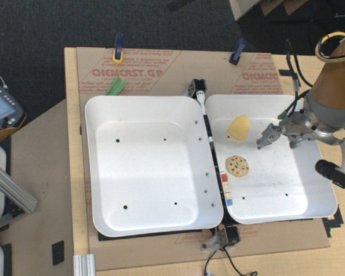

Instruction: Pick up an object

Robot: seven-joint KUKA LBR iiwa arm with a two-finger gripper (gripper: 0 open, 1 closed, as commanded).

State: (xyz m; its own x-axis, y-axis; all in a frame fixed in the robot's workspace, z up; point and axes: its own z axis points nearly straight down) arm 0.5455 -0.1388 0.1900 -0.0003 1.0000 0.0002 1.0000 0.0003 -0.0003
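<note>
Down at six o'clock, nearest the lens, a black clamp (pixel 229 236) with trailing cable bites the seam where the two bins meet, there to stop them sliding when I push around inside. Just above it, along that seam, a small red, white and blue label strip (pixel 225 188) lies flat against the wall of the right white plastic bin (pixel 310 209).

Moving up: the round tan cookie with dark chips (pixel 237 166) lies flat near the right bin's centre-left, well clear of the walls, so it looks like an easy top-down target. At about twelve o'clock from it, and near it, sits the pale yellow rounded lump (pixel 238 128), a lemon-like thing, taller and likelier to roll.

And here I am, my grey two-finger gripper (pixel 282 134), reaching in from three o'clock and hanging over the bin at roughly three o'clock of the yellow lump, just beside it but apart. I have hold of nothing. How wide my jaws stand, I cannot tell from this slant; the metal overlaps itself.

The left white plastic bin (pixel 103 131), at nine o'clock, is where anything lifted could go.

Furthest back, at twelve o'clock, a second black clamp (pixel 196 88) pins the seam's far end, a green scrap (pixel 115 86) lies on the brown cardboard sheet (pixel 161 68), and yellow-blue (pixel 118 49) and blue (pixel 238 50) clips hold that sheet down.
</note>
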